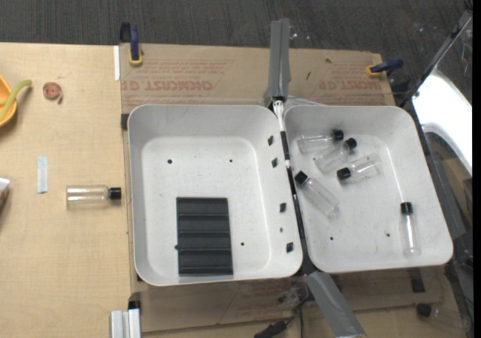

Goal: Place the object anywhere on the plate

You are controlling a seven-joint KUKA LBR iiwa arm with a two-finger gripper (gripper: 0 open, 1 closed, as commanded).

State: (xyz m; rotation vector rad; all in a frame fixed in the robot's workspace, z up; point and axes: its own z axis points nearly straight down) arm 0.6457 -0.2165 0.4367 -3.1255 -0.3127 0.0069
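A black ribbed plate [204, 236] lies flat in the left bin [150, 179], near its front wall. Several clear vials with black caps lie in the right bin [428, 201]. Three of them cluster at its back left: one vial [319, 139], a second [336, 154] and a third [358, 170]. Another vial [316, 190] lies close to the wall shared with the left bin. A lone vial [408, 227] lies lengthwise near the right bin's front right corner.
On the wooden bench left of the bins lie a stray clear vial [92, 194], a small white strip [42, 174] and a small round piece [51, 90]. Clamps [132, 43] hold cardboard behind the bins. A white curved part [443, 104] stands past the right bin.
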